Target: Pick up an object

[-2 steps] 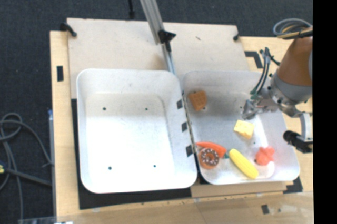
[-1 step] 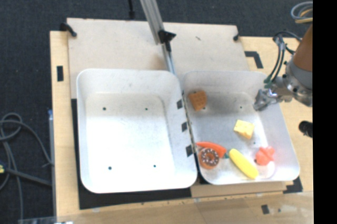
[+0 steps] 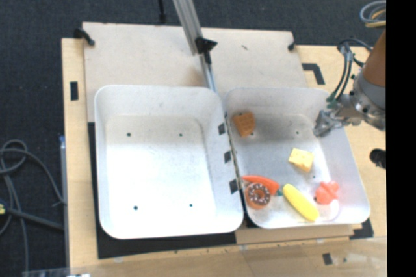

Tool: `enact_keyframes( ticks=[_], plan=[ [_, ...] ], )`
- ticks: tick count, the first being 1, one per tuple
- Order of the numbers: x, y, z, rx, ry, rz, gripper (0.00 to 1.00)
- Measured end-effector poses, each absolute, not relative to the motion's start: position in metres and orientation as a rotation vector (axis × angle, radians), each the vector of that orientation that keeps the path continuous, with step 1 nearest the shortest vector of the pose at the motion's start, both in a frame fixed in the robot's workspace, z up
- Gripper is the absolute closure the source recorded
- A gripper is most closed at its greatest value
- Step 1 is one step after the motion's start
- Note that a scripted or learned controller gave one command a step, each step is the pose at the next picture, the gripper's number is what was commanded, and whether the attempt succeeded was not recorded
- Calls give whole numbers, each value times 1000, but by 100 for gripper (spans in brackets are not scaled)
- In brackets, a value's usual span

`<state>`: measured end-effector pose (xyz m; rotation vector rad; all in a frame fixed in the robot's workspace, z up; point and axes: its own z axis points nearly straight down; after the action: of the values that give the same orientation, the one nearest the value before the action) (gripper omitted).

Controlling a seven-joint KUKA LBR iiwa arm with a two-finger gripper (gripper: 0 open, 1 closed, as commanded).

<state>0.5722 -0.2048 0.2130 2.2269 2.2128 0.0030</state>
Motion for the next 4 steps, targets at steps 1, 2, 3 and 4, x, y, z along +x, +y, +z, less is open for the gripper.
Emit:
enact_keyframes(
  ticks=[1, 2, 3, 4],
  plan=[
    [576, -148, 227, 2212, 2229, 5, 100],
    [578, -97, 220, 2214, 2228, 2, 100],
    [578, -43, 235, 2211, 2230, 6, 100],
    [568, 8, 230, 2214, 2229, 2, 100]
  ],
)
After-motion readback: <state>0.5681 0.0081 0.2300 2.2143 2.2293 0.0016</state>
